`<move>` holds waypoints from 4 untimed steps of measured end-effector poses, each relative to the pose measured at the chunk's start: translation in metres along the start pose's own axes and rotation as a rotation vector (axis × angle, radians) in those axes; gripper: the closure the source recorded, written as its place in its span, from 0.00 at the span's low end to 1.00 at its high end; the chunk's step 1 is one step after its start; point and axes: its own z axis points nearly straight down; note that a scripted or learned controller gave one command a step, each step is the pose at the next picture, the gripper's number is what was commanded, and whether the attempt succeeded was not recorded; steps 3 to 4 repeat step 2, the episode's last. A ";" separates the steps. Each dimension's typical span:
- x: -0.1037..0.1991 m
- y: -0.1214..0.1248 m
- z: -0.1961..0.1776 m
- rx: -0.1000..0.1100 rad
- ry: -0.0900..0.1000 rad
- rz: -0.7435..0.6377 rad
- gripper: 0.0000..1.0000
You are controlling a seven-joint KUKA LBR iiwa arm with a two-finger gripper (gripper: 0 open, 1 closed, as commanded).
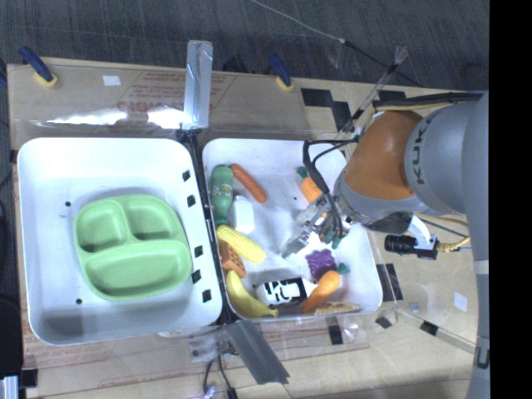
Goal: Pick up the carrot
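Orange carrot lies partly hidden; claw grip state unclear, blurred.

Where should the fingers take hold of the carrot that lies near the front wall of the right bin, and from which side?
Probably at the middle of the carrot, coming down from above. It lies slanted, its thick end up beside the purple toy, its thin end by the black card. Closing across its width looks best, since neighbours crowd both ends.

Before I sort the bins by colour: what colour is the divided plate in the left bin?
Light green. The divided plate shows clearly in the camera view, in the left bin.
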 end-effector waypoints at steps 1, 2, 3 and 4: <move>-0.044 0.023 0.000 0.003 0.006 0.402 0.00; 0.001 -0.017 0.001 0.004 0.003 0.486 0.00; 0.001 -0.017 0.001 0.004 0.003 0.486 0.00; 0.001 -0.017 0.001 0.004 0.003 0.486 0.00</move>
